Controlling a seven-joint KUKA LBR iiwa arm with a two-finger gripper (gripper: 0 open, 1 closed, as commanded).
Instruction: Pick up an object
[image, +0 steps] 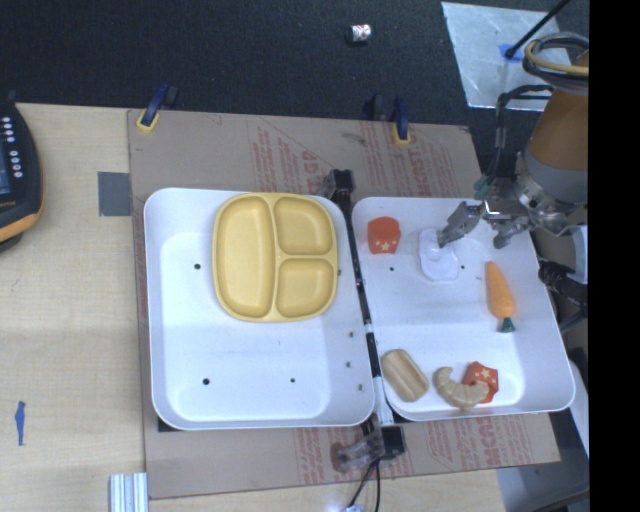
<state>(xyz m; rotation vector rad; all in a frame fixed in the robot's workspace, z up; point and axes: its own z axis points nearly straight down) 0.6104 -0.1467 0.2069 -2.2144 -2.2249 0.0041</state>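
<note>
Nearest me, a tan bread-shaped toy (404, 374) lies in the right white bin (540, 400). My gripper (487, 222) hovers, jaws spread, beside what may be a pale white lump (438, 259), holding nothing.

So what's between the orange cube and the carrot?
In the camera view, a small white object lies between the orange cube and the carrot.
</note>
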